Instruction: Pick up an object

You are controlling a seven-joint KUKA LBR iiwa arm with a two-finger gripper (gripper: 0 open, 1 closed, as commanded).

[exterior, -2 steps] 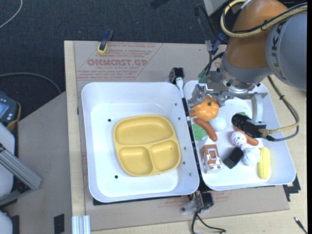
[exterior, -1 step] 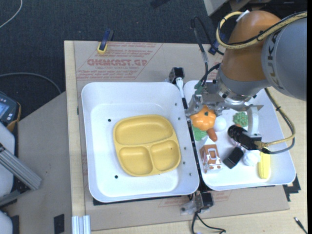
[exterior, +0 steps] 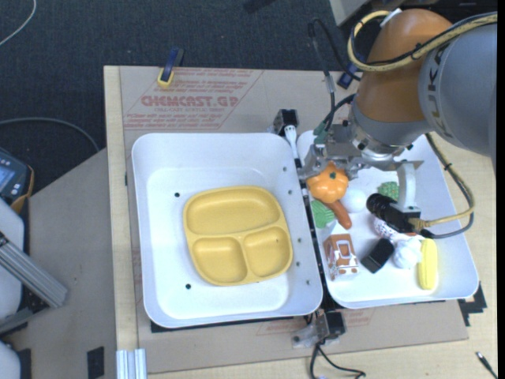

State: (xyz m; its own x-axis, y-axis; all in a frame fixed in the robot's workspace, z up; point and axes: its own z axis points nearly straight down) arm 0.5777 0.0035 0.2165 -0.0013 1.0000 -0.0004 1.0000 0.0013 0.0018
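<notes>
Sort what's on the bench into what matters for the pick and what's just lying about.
For the pick:
- hand, low over the right bin
- orange toy right under it
- green piece, brown-and-white block, black block, yellow piece, all in that bin

Lying about:
- yellow tray in the left bin
- cardboard sheet
- yellow clip

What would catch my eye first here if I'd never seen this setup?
Probably the big grey arm with its orange band, reaching in from the right over the right bin. Below it lies a jumble of small toys, among them an orange pumpkin. In the left bin sits a yellow divided tray.
</notes>
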